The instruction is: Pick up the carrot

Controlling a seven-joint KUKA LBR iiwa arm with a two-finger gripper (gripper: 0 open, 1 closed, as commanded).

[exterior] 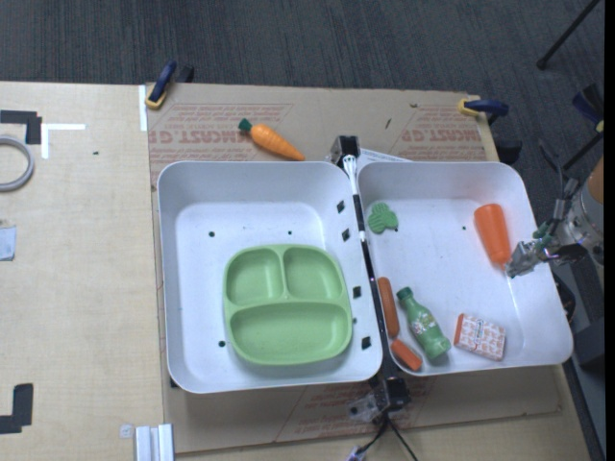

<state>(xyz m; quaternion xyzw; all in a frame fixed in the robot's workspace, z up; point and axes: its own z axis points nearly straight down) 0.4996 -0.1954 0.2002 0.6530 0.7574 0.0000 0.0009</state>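
Observation:
A carrot (272,139) with a green top lies on the cardboard behind the left bin (183,257), outside both bins. A plain orange tapered piece (492,232) lies in the right bin (442,185) near its right wall. My gripper (530,255) hangs at the right bin's right rim, just right of and slightly below that orange piece, and far from the carrot on the cardboard. Nothing shows between its tips.
The left bin holds a green divided plate (287,303). The right bin also holds a green leafy piece (382,218), a sausage (388,305), a green bottle (424,324), a small red piece (405,355) and a cracker packet (479,336). Clamps (161,83) grip the cardboard's back edge.

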